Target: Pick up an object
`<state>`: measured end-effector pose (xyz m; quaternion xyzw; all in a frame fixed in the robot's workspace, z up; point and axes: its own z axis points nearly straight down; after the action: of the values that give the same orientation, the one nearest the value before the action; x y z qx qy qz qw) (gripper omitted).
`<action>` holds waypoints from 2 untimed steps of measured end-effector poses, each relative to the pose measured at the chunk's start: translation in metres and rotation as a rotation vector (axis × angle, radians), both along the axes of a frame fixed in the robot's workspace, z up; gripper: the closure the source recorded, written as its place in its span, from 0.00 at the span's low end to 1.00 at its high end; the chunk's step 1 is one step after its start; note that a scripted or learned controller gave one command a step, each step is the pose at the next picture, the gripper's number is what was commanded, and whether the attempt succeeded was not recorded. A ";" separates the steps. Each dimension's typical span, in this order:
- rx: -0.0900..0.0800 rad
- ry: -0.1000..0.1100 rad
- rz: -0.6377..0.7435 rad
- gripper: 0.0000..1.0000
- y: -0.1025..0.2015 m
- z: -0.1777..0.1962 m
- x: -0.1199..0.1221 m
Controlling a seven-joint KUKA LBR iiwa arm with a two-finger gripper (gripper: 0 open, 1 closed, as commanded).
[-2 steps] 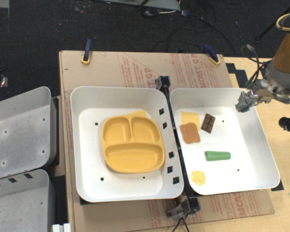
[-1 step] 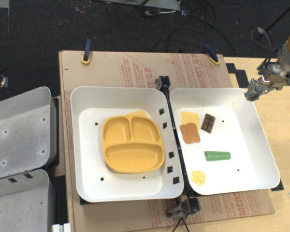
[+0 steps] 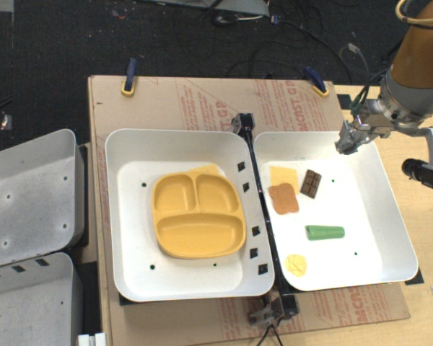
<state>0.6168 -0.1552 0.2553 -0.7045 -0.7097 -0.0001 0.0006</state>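
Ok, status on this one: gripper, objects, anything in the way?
Gripper over right bin's far edge, holding nothing. Green cylinder, brown bar, orange-brown patty lie untouched. Path clear.

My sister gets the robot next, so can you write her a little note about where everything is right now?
Tool: over the far edge of the right bin, nothing seen in it.
Right bin holds: brown chocolate bar, tan bread-like slice on a pale yellow slice, green cylinder, small yellow piece.
Left bin holds the yellow divided plate.
Done: nothing picked up yet.
Left: lower the tool onto one item, grip it, lift. The chocolate bar lies nearest.
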 end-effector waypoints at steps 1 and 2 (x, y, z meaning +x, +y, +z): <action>-0.001 -0.002 -0.001 1.00 0.055 0.003 0.010; -0.001 -0.002 -0.001 1.00 0.112 0.005 0.018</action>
<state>0.6345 -0.0429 0.2605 -0.7049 -0.7093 -0.0004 -0.0006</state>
